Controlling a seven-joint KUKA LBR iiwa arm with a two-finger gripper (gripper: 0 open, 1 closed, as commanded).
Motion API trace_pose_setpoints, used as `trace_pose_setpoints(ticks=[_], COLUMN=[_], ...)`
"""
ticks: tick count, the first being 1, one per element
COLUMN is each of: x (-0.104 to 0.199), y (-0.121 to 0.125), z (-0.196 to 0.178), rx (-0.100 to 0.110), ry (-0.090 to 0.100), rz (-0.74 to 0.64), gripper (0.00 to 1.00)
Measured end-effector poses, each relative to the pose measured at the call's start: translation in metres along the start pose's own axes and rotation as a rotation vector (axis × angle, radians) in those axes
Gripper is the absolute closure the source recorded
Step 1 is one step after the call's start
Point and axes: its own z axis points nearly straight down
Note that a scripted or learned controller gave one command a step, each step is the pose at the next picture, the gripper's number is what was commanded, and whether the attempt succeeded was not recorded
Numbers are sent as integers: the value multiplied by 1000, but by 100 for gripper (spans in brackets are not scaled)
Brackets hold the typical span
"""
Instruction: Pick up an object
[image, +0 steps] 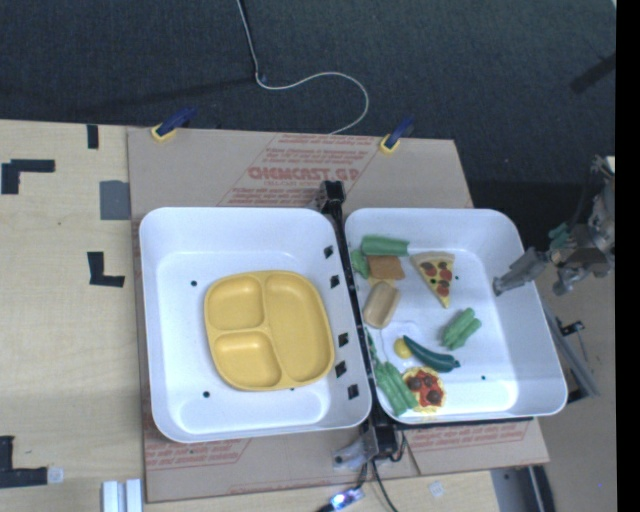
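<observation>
- The end effector (540, 262) hangs at the right rim of the right bin (500, 228), and it carries nothing. Whether it is apart or together cannot be told from this slanted view.
- The step in hand looks like the approach: choosing one toy food item and getting above it before going down.
- The best candidate is probably the pizza slice (436, 276), which lies alone on bare bin floor in the far half of the bin, to the left of the end effector and nearer to it than most of the pile.
- The small green vegetable (460, 327) is another fair choice (it sits apart from its neighbours, left of and nearer than the end effector).
- The items along the bin's left wall are poorer targets: a green piece (384, 245), a brown block (385, 267) and a tan bread roll (380, 303) are packed close together, well apart from the end effector.
- To do this well, the arm should travel left over the rim, centre above the chosen item, and descend straight so the item ends up squarely in the grasp.
- The yellow divided plate (268, 329) in the left bin (160, 240) is far off to the left and too broad to suit this grasp.
</observation>
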Motion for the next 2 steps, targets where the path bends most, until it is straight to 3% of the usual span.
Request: trace_pose_setpoints(ticks=[1, 2], x=[1, 4], y=[2, 1], z=[-7, 57], rx=[-12, -6], ry=[-3, -1], rz=[-4, -4], gripper=[0, 0])
